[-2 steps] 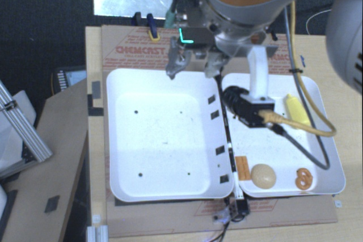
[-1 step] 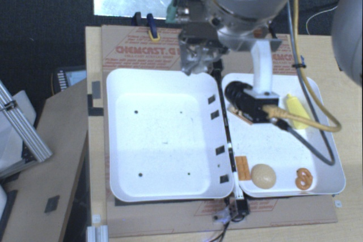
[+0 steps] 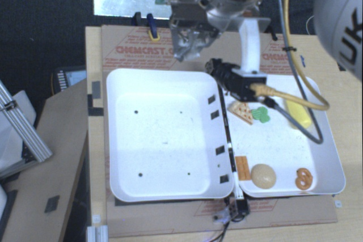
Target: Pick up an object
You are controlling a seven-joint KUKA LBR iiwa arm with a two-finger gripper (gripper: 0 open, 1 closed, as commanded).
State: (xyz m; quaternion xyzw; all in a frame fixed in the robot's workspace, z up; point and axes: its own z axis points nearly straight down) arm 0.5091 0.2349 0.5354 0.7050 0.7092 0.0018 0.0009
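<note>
Objects wait in right bin, hand high at the far rim

Objects lie in the right bin, none lifted. Near its front edge: a round beige ball, an orange block just left of it against the divider, a pretzel to its right. Farther back: a cracker with a green piece just beside it, and a yellow piece toward the right, partly crossed by a cable.

Left bin sits alongside, touching the right one along the middle seam. Both rest on a cardboard sheet on the counter.

Hand hangs beyond the far rim of the left bin, over the cardboard, nothing seen between its tips. Metal there is blurred, so whether it is spread or closed cannot be told.

Key relation: every object lies toward the camera and to the view's right of the hand, well apart from it. Cracker and green piece are nearest; the ball's row is farthest. Judgement: the approach has not begun, and the hand must cross into the right bin before any descent. The cracker's long side runs diagonally; the cable near the back group could foul a reach.
</note>
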